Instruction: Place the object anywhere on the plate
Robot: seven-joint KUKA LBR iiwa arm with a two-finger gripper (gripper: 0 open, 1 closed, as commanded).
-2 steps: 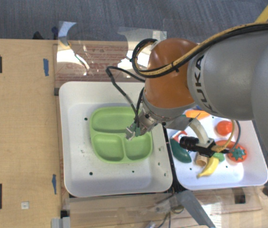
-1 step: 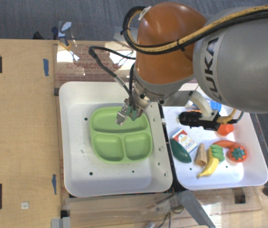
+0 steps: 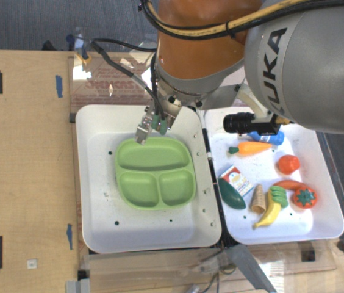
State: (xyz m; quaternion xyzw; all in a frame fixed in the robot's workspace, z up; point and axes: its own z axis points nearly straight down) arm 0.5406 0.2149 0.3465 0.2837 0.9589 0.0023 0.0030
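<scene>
Above the far rim of the green plate [image 3: 155, 179], the tool [image 3: 150, 127] is hanging over the left bin [image 3: 93, 163]. Whether the tool is released or clenched: cannot tell at this resolution. A small green patch is showing at its tip, but it is too small to read as a held object, so nothing is being logged as grasped.

The plate is sitting in the middle of the left bin, three compartments, one long at the far side and two smaller at the near side. Nothing is lying in any of them.

Candidate objects are all lying in the right bin [image 3: 327, 224], well apart from the plate: an orange carrot [image 3: 252, 149], a blue item [image 3: 268, 138] just beyond it, a red tomato [image 3: 288, 163], a small printed carton [image 3: 236, 180], a dark green vegetable [image 3: 230, 195], a banana [image 3: 268, 213], a cone [image 3: 257, 198], and a red-and-green piece [image 3: 303, 197]. Which one the task means: cannot tell.

Handling judgement: these are looking like hollow plastic toy food, so probably light, stiff, smooth, not fragile. Rounded pieces such as the tomato are likely slipping out of a two-finger pinch. Elongated pieces are looking easier: take the carrot or banana across the narrow middle, fingers square to the long axis. The carton offers flat parallel faces.
</scene>
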